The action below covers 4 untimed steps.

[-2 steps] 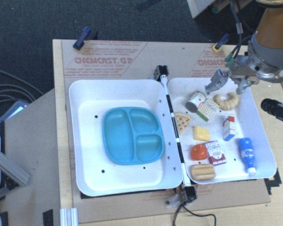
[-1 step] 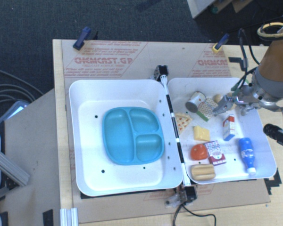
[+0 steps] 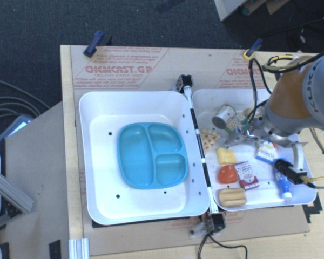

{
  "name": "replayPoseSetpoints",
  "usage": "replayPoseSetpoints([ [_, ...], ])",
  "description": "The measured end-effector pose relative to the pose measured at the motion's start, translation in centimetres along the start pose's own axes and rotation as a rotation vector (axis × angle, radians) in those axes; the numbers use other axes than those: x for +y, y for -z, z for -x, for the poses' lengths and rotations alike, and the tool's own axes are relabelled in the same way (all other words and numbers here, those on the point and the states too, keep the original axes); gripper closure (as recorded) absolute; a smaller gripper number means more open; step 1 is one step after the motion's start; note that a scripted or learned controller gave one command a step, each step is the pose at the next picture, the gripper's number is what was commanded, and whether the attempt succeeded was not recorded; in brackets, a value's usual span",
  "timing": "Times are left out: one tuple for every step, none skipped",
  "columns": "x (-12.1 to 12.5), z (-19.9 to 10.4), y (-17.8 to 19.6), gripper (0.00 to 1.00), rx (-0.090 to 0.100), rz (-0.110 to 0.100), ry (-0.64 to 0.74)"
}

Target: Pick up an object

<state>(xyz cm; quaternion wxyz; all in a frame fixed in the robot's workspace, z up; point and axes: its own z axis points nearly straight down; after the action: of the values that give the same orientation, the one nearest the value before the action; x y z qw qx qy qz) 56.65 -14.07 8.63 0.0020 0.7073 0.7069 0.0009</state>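
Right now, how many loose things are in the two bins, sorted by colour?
Blue: 2, tray, tube
Silver: 1, can
Yellow: 1, block
Red: 2, ball, packet
Tan: 1, bun
White with blue: 1, carton
Total: 8 that I can tell apart; more may lie under the arm.

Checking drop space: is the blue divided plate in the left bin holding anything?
Empty: the blue divided plate lies flat in the left bin, all three compartments showing bare.
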Motion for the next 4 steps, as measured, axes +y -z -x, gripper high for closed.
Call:
replayPoseSetpoints([
  [-0.8,-4.7,-0.1,0.0,-0.002,-0.003,-0.002],
  [-2.4,-4.6,-0.1,0.0,-0.002,-0.003,-0.002],
  [-3.7,-4.5,-0.1,0.0,0.0,-0.005,-0.002],
  [-8.7,-4.5,0.0,0.0,-0.005,0.0,-0.004],
])
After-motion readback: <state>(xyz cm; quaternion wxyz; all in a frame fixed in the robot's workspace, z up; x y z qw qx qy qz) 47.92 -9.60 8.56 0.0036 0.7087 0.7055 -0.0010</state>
